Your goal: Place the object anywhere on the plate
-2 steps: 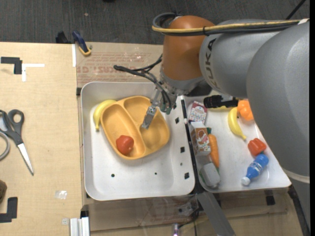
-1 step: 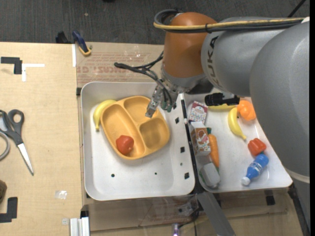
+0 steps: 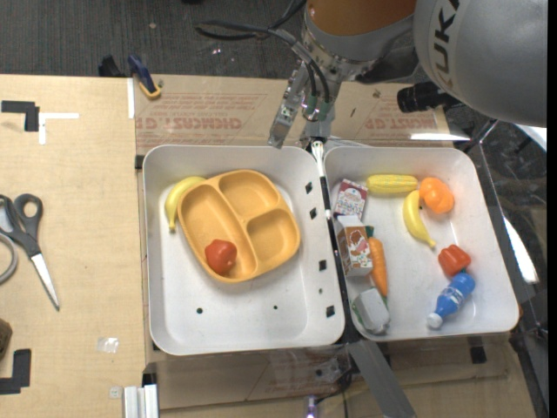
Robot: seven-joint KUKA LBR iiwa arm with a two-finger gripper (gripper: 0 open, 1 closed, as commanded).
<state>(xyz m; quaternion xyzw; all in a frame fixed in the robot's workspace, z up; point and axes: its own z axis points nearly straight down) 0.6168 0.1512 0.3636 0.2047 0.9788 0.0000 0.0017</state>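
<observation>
Tomato on the plate, gripper raised and holding nothing

I take the plate [image 3: 239,225] as my landmark; it is an orange divided dish lying in the left bin [image 3: 174,320]. Far to its left, out on the bench, lies one pair of scissors [image 3: 30,242], well clear of the work. Just left of the plate, touching its rim, curls one banana [image 3: 178,197]. The task's thing, one red tomato [image 3: 220,254], rests in the plate's lower-left compartment, so I judge the placing done. Above and right of the plate hangs the gripper [image 3: 296,122], over the top edge where the bins meet; its fingers stand apart with nothing between them, which fits a release

Right of the plate, the right bin [image 3: 487,233] holds the stock to pick from: two small cartons [image 3: 351,200], one carrot [image 3: 379,268], one pale greenish item [image 3: 372,312] I can't identify, one corn cob [image 3: 392,184], one second banana [image 3: 416,220], one orange fruit [image 3: 437,196], one red pepper-like piece [image 3: 453,259], one blue-and-white bottle [image 3: 451,300]
</observation>
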